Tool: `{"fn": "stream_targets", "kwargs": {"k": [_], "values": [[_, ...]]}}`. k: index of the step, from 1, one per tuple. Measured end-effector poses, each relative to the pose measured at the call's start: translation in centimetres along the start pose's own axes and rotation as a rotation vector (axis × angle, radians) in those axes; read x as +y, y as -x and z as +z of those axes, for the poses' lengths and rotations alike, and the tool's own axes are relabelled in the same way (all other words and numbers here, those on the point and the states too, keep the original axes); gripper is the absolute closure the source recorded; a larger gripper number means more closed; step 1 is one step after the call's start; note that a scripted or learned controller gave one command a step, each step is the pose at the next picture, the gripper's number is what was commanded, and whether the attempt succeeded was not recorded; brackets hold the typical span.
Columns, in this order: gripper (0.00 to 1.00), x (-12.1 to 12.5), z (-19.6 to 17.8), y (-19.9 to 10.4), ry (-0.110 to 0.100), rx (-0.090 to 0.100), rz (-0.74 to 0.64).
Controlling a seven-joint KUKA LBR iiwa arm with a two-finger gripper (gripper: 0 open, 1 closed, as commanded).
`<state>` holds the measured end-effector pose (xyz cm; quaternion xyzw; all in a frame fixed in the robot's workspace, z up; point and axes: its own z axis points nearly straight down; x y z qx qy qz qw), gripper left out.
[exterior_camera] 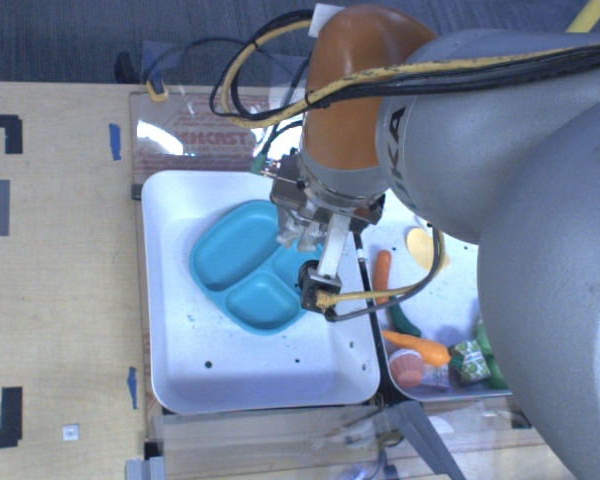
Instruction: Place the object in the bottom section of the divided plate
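I can't tell how the gripper (298,233) above the plate's (230,253) right edge is set, and I judge the carrot (421,348) near the right bin's (467,258) bottom edge to be light, stiff and slippery, best pinched across its thick middle.

I watch through one fixed camera above the bench (50,268), looking down at a slant, fairly near. It frames both bins: the left bin (170,368) whole, the right bin (458,286) partly behind the arm (520,168) entering from the right.
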<state>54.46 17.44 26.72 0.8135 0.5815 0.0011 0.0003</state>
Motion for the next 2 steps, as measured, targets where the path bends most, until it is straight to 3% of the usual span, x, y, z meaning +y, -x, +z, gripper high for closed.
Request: {"fn": "stream_targets", "kwargs": {"k": [1,2], "values": [[0.00,0.0,0.1,0.1,-0.002,-0.002,0.001],[1.00,0.0,-0.9,0.0,0.000,-0.002,-0.002]]}}
